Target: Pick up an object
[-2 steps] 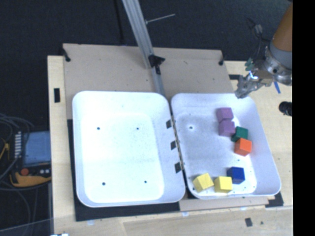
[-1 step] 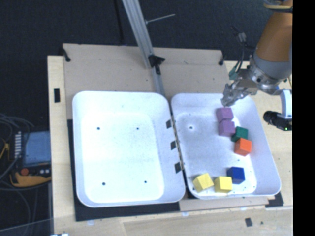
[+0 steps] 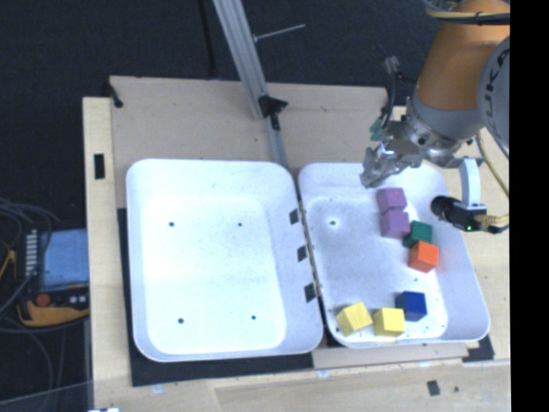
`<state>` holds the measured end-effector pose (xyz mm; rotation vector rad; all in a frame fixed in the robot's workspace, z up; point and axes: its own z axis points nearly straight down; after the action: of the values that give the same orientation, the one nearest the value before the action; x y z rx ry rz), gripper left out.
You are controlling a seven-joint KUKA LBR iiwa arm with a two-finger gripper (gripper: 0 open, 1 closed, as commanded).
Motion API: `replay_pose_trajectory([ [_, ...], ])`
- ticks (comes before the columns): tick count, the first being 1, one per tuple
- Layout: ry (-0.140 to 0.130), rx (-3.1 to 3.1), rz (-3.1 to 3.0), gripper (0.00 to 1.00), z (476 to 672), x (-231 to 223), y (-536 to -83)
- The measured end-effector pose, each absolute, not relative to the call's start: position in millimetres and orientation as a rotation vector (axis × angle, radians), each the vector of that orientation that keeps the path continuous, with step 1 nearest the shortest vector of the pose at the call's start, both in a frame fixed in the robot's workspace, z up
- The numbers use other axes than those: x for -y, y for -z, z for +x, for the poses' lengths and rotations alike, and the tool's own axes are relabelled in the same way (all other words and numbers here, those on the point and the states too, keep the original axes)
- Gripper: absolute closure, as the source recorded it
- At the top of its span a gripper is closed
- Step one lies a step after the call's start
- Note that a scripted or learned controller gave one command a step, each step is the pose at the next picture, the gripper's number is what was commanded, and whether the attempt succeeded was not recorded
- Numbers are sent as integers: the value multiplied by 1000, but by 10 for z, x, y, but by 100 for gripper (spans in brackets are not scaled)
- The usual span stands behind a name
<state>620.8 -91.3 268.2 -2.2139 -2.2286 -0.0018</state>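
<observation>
The right bin point(image 3: 343, 256) holds several small blocks. Two purple blocks point(image 3: 394, 211) lie one behind the other near its far right. Just beside them sit a green block point(image 3: 421, 233) and an orange block point(image 3: 424, 255). A blue block point(image 3: 413, 304) and two yellow blocks point(image 3: 371, 319) lie along the near edge. My gripper point(image 3: 375, 175) hangs over the far rim of the right bin, just behind and left of the purple blocks, and I see nothing held in it.
The left bin point(image 3: 214, 256) stands beside the right one, with small clips along their shared edge. A slanted metal post point(image 3: 244, 50) rises behind the bins. A blue box and cables point(image 3: 60, 264) lie off the bench at the left.
</observation>
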Motion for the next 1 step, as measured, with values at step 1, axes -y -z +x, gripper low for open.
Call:
replay_pose_trajectory([
  [1, 2, 2229, -2213, 100, 6081, 442, -2726],
])
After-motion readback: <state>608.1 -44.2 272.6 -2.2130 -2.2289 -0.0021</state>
